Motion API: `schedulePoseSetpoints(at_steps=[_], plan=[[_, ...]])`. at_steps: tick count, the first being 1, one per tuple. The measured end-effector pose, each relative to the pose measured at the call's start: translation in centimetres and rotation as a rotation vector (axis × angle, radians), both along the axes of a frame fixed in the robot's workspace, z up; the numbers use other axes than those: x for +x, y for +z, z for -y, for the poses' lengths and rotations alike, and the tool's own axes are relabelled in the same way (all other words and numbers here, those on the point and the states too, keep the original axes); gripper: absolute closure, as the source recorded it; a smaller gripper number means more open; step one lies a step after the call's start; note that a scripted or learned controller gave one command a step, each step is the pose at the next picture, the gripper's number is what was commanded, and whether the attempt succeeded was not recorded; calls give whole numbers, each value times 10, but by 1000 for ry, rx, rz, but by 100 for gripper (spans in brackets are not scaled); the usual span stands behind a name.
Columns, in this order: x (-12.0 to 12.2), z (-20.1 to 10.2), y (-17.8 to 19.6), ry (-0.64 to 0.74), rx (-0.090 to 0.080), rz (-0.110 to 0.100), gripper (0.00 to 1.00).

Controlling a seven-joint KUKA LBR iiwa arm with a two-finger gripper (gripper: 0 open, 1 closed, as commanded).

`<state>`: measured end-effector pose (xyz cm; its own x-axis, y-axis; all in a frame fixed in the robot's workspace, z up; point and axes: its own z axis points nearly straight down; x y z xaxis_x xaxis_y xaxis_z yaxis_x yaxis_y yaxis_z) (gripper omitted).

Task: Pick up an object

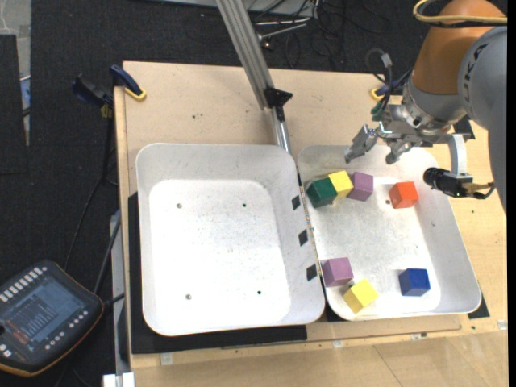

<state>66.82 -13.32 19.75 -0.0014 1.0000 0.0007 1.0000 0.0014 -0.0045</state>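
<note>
Blocks lie in the right bin (451, 240): green (321, 191), yellow (340, 183) and purple (362, 186) clustered at its far edge, orange (403, 194) apart, while the end effector (377, 145) hovers spread wide and empty above them, its arm cut off at the frame's right.

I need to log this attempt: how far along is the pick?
Nothing looks picked yet. All seven blocks sit in the right bin: green block, two yellow, two purple, orange block and blue block. In hand: the gripper hangs open above the bin's far edge, with nothing between its fingers. Left: descend onto a block, close, and lift it.
</note>
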Motion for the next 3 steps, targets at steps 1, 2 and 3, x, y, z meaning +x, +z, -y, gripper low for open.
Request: schedulePoseSetpoints(at_steps=[1, 2, 3], plan=[[0, 0, 3, 1, -2, 3, 0], [-1, -2, -61, 1, -1, 0, 0], [5, -1, -68, 2, -5, 24, 0]])
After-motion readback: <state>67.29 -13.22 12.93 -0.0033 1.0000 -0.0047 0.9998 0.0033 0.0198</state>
